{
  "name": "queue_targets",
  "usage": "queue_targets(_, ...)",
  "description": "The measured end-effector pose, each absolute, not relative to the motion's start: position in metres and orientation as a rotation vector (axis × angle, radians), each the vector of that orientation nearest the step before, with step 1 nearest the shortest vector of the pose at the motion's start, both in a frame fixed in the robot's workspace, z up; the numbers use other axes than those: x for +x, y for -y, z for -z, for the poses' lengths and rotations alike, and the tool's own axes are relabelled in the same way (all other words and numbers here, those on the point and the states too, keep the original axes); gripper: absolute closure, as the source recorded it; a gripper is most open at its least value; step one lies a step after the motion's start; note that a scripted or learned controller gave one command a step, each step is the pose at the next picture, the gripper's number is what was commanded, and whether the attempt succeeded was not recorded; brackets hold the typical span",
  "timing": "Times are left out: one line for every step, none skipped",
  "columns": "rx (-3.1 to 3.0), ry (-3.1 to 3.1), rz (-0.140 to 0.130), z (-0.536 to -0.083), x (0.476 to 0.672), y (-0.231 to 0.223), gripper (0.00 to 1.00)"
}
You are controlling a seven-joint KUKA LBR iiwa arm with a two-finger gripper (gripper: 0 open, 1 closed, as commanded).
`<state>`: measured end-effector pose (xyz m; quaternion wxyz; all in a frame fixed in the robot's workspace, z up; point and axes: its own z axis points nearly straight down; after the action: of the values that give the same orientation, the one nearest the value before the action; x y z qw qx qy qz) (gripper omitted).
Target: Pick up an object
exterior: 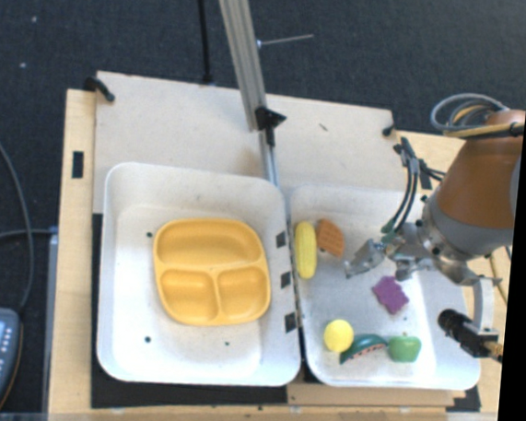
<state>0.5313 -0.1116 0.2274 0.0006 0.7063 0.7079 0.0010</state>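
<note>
In the right bin (433,365): yellow corn (305,249) at its left wall; purple block (390,294) centre; yellow ball (338,334) near its front.

We see the arm (480,193) as a bulky rounded body, orange above and grey below, with looped grey cables on top, dark hoses down its side, and a metallic grey tool (369,259).

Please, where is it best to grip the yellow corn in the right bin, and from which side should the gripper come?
Probably across the middle of the yellow corn, coming straight down from above. It lies flat, its long axis running along the bin's left wall, so the narrow width suits two fingers. The wall crowds one side and the orange piece the other, so finger room looks tight.
</note>
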Motion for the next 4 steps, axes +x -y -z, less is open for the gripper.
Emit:
queue_targets(2.220, -2.221, -0.004, -0.228, 0.531, 0.112, 0.00)
queue_targets(2.224, -2.221, 0.005, -0.178, 0.528, 0.122, 0.00)
queue_targets(2.225, -2.222, 0.007, -0.117, 0.523, 0.129, 0.00)
queue_targets(2.224, -2.219, 0.003, -0.100, 0.523, 0.130, 0.00)
